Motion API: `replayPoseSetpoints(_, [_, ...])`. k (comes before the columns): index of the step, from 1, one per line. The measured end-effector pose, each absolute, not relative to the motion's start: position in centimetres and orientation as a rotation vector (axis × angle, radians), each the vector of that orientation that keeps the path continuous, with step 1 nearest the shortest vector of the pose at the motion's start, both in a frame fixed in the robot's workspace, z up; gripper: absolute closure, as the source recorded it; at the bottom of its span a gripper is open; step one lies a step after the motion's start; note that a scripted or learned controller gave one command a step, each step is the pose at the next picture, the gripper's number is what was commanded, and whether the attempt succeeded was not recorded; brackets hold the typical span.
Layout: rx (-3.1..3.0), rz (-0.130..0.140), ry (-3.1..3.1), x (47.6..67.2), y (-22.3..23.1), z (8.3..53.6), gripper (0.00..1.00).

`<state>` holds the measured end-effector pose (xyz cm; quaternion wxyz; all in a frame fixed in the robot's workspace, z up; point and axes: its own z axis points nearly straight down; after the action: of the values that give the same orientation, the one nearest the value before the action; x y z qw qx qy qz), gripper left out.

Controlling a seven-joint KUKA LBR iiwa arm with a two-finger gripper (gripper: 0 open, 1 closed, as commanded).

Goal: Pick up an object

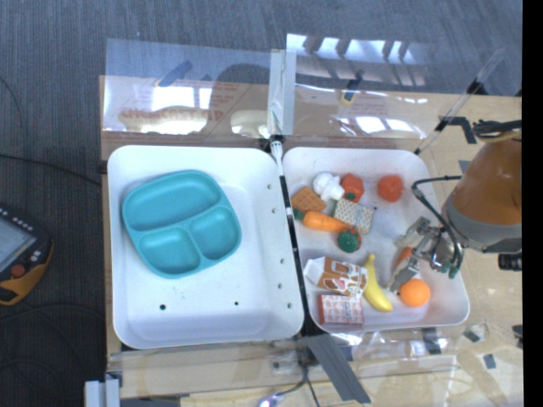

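Note:
My gripper (411,254) hangs low over the right bin (441,312), its metal fingers spread apart with nothing visibly between them. Just below it lies an orange (415,292), and to the left of that a yellow banana (375,287). Further left in the same bin are a carrot (323,222), a green ball-like item (349,242), a waffle-patterned piece (308,200), a white item (326,184), a red tomato (352,186) and another red fruit (389,187). Two small printed cartons (339,275) sit at the bin's front.
The left bin (161,312) holds a teal divided plate (180,221). A clear plastic wall (356,91) stands behind both bins. The arm's orange band (492,185) fills the right side above the bin's rim.

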<state>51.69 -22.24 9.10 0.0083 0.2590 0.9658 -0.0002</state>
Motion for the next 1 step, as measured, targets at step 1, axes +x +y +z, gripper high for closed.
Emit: replayPoseSetpoints(1, [0.833, -0.005, 3.007, 49.08, -22.37, 9.16, 0.0])
